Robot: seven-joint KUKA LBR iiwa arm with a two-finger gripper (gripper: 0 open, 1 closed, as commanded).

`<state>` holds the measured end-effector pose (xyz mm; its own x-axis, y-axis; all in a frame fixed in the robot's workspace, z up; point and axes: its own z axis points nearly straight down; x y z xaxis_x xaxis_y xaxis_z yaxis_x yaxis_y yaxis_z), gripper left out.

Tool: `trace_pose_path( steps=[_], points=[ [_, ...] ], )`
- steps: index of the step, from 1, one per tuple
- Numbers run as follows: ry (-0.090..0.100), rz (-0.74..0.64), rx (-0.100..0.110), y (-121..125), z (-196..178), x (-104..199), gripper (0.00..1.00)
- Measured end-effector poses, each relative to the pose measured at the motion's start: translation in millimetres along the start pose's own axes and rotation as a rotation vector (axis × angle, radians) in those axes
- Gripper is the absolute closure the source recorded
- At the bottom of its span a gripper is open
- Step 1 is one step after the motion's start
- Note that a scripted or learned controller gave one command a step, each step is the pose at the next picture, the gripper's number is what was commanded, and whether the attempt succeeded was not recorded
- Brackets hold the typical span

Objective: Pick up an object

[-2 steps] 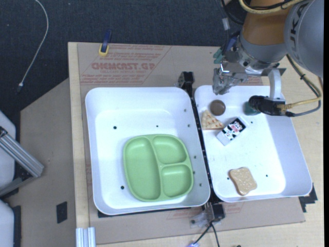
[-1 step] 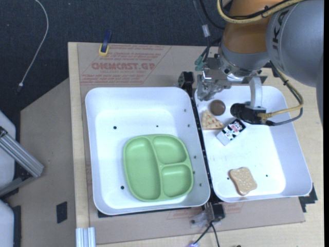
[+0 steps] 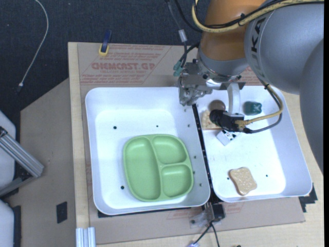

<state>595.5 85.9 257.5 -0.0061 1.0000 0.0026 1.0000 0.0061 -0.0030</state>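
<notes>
The arm (image 3: 241,30) reaches in from the right and hangs over the rim where the 2 bins meet, at their far end. Its claw (image 3: 191,94) points down just at that divider, and whether it is open or closed cannot be told from this slant; nothing shows gripped in it.

The left bin (image 3: 103,112) holds 1 thing, a green tray (image 3: 157,166) with 3 compartments, lying flat near the front. Its broad, low shape would likely be hard for a narrow claw to pinch except at the rim.

The right bin (image 3: 288,153) holds the smaller candidates. A toast-shaped piece (image 3: 242,180) lies flat near the front, well apart from the rest. A teal object (image 3: 252,107) sits at the far side, and a brown round thing (image 3: 217,106) lies near the divider, partly hidden by the wrist's black fitting and cable. A small white block (image 3: 224,137) lies just beside that fitting.

The claw stands nearest the brown thing, so that cluster by the divider seems the likely target, though the bin wall could crowd a descent there. The pick is not yet done.

Both bins rest on a board (image 3: 133,60) on the counter.
</notes>
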Motion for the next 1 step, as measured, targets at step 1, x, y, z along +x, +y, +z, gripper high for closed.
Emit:
trace_pose_path(
  steps=[1],
  points=[
    [-0.002,0.005,-0.001,0.6,-0.3,-3.5,0.0]
  ],
)
